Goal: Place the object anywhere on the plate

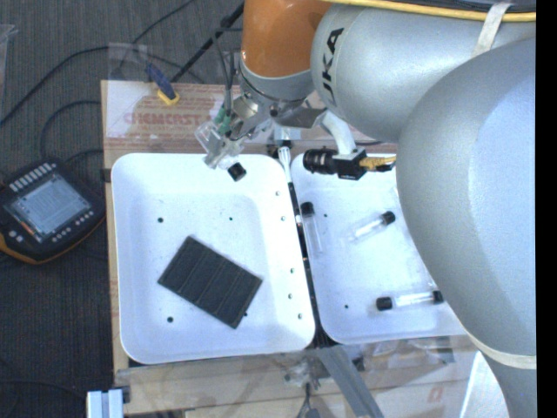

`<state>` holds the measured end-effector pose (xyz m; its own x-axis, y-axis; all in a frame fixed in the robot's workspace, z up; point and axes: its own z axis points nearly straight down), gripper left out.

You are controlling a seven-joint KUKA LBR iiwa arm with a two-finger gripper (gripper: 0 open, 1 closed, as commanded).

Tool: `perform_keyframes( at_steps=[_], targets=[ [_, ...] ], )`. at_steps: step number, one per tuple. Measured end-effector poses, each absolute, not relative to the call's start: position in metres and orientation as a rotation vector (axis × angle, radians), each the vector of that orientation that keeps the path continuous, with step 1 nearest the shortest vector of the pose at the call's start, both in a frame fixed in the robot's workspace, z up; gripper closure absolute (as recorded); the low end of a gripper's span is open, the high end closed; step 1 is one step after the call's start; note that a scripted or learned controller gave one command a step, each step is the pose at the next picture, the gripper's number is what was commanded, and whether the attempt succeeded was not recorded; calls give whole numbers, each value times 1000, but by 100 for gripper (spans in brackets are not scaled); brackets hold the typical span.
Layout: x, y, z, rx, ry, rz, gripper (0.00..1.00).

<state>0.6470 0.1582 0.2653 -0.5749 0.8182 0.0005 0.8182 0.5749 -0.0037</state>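
I see the arm [409,103] as a smooth grey bulk over the upper right, its glossy orange band [274,24] near the top centre, wrist angled down and to the left toward the far edge of the left bin [139,320]. The two bins are shallow, white, round-cornered plastic, touching along their inner rims, resting on a pale wooden surface [139,111]. The right bin [348,320] is partly covered by the arm.

In the left bin lies the plate [210,282]: a flat, dark, ribbed rectangle, turned at a slant, near the bin's middle toward the front.

The gripper [224,151] hangs over the far rim of the left bin; it looks clear and pale, and I cannot tell how its jaws stand. A tube [236,171], seen as a small black cap, is just beneath it, touching or nearly so, well apart from the plate.

In the right bin I count three more clear tubes with black caps: one [310,225] beside the inner rim, one [372,225] near the middle, one [407,300] toward the front
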Motion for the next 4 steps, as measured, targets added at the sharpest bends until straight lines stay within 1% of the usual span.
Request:
perform_keyframes(
  at_steps=[1,2,3,4],
  targets=[
    [668,214,188,-1222,-2891,8,100],
    [660,204,249,-21,-3141,-2,100],
    [647,233,361,460,-3108,-4,100],
    [670,232,432,-276,-3130,-1,100]
  ],
)
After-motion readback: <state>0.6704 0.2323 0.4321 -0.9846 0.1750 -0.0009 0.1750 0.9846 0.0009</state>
